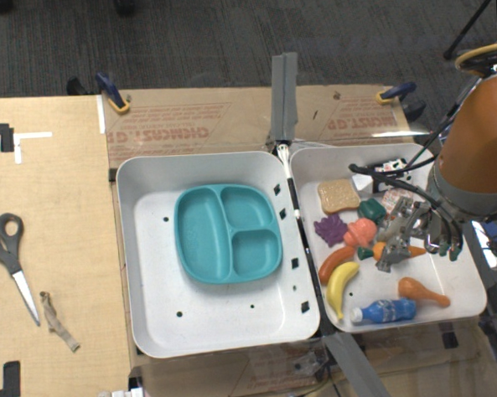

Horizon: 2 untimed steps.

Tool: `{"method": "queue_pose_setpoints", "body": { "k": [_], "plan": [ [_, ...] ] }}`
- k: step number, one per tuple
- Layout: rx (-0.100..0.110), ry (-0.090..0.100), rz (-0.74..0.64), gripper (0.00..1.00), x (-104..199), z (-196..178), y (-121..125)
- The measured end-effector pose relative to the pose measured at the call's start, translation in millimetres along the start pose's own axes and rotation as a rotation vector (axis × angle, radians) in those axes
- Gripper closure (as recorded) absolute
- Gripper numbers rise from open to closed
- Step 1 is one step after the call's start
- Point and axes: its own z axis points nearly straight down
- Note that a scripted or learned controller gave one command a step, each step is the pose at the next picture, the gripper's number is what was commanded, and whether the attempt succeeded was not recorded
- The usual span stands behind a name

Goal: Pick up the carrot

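Note:
The carrot (415, 250) is a thin orange piece lying crosswise in the middle of the right bin (473, 305). Only its right end shows clearly, and a bit of green (366, 252) sits at its left end. My gripper (391, 253) hangs directly over the carrot's middle and hides it. It is low in the bin, at or just above the carrot. The grey arm with its orange band comes in from the right.
Around the carrot lie a red-orange sausage-like piece (336, 262), a banana (341, 285), a blue bottle (386, 312), an orange drumstick shape (422, 292), a bread slice (339, 196), purple grapes (329, 229) and a pink toy (361, 230). A teal divided plate (229, 233) lies in the left bin.

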Motion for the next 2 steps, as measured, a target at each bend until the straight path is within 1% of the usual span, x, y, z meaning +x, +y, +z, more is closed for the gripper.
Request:
{"method": "queue_pose_setpoints", "body": {
  "k": [1,2],
  "plan": [
    [0.000,-0.002,-0.002,1.00,-1.3,-8.8,0.6],
    [0.000,0.005,0.051,1.00,-41.5,-95.7,-43.6]
  ]
}}
